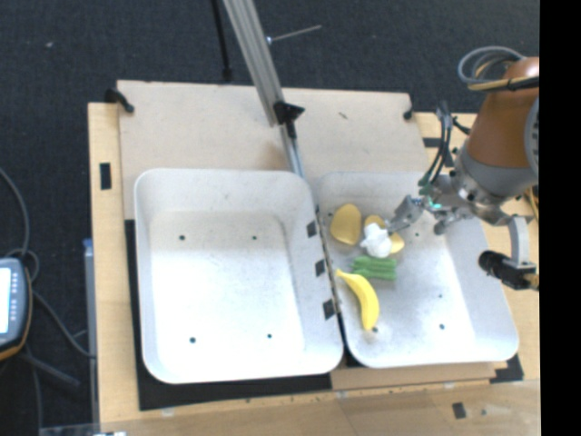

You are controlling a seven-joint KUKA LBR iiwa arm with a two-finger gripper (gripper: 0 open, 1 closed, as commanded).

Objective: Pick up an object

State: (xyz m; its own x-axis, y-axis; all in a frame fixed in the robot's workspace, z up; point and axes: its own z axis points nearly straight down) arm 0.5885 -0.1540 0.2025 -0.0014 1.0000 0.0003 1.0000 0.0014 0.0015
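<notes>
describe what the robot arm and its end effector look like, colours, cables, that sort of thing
The arm enters from the right: a rounded orange-brown band above a grey wrist. Thin dark cables and a pale looped hose run alongside it. The end effector is a slim grey metal piece, with a small teal spot near its base.

two shallow white bins sit side by side on the bench, and the right bin (472,321) is the landmark here. the left bin (227,271) touches its left wall. inside the right bin, near that left wall, lies a cluster: a round yellow object (346,223) at the upper part, a small white object (376,239) just beside it, a green object (374,268) below the white one, and a banana (361,300) lower still, touching the green piece. the gripper (406,214) hangs over the right bin's upper middle, just beside the white object, its arm reaching in over the bin's right edge. a slanted metal pole (259,57) rises beyond the right bin's upper left corner.
</notes>
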